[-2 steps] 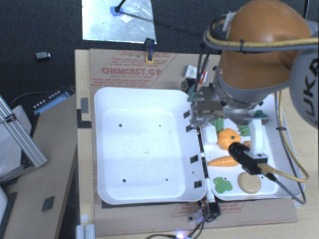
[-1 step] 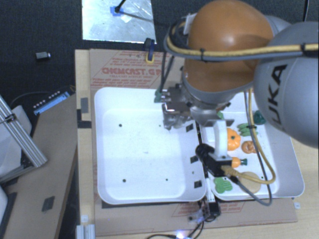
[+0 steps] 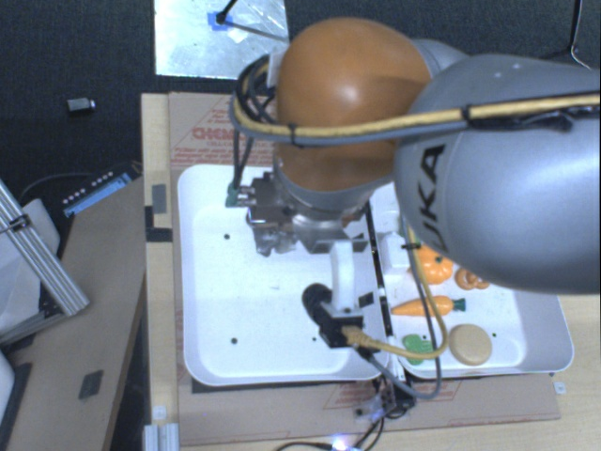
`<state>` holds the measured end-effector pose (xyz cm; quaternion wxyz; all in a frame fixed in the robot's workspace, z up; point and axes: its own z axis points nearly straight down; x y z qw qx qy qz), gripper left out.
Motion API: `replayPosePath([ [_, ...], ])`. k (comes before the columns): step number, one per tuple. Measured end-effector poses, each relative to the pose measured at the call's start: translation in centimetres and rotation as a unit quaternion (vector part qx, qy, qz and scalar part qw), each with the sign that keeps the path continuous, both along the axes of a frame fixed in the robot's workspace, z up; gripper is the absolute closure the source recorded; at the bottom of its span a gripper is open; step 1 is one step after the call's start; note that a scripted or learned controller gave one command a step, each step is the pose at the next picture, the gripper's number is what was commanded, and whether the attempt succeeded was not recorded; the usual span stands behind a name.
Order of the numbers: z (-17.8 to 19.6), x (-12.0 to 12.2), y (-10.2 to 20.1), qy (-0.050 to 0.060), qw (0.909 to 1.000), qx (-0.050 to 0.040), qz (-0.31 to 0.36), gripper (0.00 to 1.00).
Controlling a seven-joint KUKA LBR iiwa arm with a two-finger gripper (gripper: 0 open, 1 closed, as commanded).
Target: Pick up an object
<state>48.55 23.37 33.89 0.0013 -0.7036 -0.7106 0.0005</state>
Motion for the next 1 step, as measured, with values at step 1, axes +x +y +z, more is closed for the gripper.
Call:
replayPosePath([
  [1, 3.01, 0.12, 0.1, -0.003, 1.0, 0.0006, -0.002, 1.0],
])
